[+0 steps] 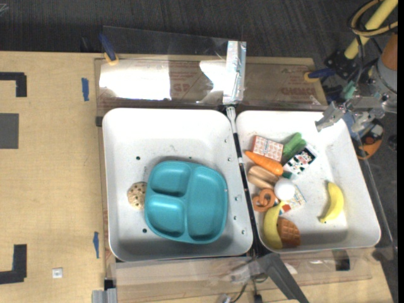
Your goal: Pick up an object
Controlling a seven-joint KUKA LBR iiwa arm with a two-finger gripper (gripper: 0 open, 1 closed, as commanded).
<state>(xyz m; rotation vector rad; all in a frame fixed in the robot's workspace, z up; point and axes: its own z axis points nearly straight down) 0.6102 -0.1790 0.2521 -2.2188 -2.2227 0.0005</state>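
The arm enters at the view's 3 o'clock edge, its gripper point(332, 115) hanging over the right bin's point(361, 197) 1 o'clock corner; whether it is spread or closed cannot be told, and nothing shows in it. Food toys crowd that bin's 9 o'clock side: a carrot point(264, 163), a green vegetable point(292, 145), a pretzel point(264, 199). A banana point(332, 202) lies apart toward 3 o'clock. The left bin point(120, 137) holds a teal divided plate point(187, 201), a cookie point(136, 195) touching its 9 o'clock rim.

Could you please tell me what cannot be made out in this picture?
- Gripper at the right bin's far corner: too small and blurred to read.
- Round tan cookie: partly hidden behind the teal divided plastic tray.
- Small printed white packet: print too small to read.
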